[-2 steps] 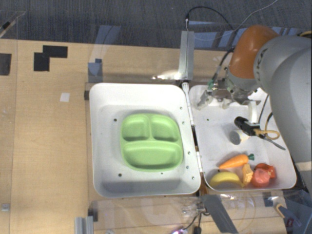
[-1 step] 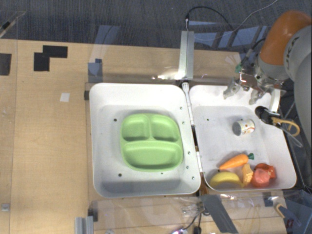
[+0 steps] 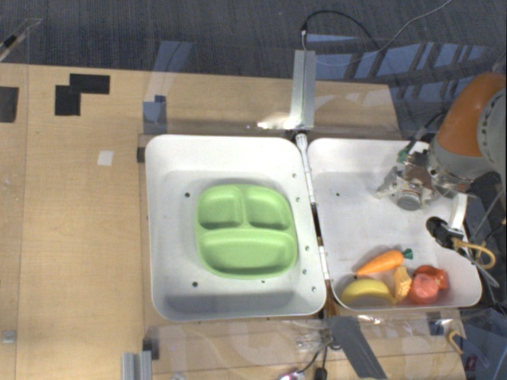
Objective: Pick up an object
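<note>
End effector (image 3: 408, 187) hovers over the right bin (image 3: 348, 212), grip state unreadable — best to drop squarely onto the carrot (image 3: 380, 263), clear of banana (image 3: 367, 290).

The light is bright and even, from above, with a glare spot on the metal divider (image 3: 303, 93). Soft shadows sit inside the left bin (image 3: 158, 212) (edges slightly blurred); the picture is a little grainy.

- Your arm (image 3: 475, 125) is cut off by the right edge.
- The gripper (image 3: 409, 187) is too small and blurred to read its jaws.
- The yellow piece (image 3: 402, 283) sits partly hidden between banana (image 3: 367, 291) and tomato (image 3: 428, 285).
</note>
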Controlling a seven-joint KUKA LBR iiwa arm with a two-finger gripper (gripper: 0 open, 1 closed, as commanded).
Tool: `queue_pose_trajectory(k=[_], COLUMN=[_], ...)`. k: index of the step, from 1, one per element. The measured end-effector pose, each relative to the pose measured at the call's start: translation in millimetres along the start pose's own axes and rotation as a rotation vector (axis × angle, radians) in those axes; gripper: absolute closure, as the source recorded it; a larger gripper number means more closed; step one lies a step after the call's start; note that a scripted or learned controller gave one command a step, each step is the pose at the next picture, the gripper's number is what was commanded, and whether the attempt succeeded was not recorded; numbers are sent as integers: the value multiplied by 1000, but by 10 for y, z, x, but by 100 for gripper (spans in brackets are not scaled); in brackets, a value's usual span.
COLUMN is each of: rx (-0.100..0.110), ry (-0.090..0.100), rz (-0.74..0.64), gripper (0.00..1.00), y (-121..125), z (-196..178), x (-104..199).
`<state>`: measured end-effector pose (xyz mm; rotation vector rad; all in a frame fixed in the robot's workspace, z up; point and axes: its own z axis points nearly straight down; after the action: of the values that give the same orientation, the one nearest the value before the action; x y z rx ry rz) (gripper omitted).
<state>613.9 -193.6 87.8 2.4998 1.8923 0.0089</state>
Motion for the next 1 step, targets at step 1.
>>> queue_pose_trajectory(k=[1], rx=[1], ry=[0], rz=[195], gripper=[0], y=[-278], z=[-1692], x=[-14])
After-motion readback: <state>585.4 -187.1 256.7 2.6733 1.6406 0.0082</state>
